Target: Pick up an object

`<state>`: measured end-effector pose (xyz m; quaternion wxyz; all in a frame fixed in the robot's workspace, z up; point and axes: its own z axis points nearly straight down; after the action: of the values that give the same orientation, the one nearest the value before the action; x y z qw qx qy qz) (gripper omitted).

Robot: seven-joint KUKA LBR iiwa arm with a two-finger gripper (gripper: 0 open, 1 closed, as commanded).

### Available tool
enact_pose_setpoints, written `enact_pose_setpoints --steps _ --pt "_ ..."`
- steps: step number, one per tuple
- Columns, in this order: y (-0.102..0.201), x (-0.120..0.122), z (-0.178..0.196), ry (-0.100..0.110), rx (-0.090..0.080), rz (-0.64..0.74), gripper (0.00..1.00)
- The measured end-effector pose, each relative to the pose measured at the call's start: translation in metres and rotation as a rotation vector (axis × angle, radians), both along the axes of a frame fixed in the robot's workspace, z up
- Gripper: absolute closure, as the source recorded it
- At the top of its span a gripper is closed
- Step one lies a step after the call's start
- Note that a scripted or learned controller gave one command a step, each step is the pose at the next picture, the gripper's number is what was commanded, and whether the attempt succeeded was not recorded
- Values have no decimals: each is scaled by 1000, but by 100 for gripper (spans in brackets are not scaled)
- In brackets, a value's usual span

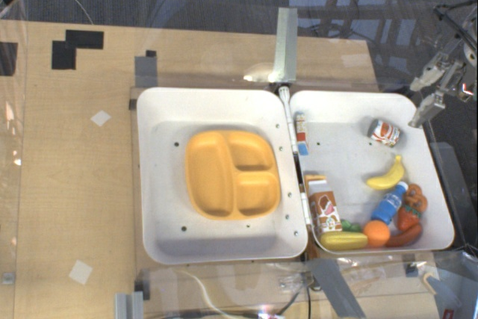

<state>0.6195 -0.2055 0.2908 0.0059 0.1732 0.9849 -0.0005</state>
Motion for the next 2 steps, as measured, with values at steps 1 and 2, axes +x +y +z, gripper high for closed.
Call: enact_pose_setpoints --steps 1,2 --pt "2 -19 -155 14 5 186 0" --pt "0 -37 -146 3 2 -66 0"
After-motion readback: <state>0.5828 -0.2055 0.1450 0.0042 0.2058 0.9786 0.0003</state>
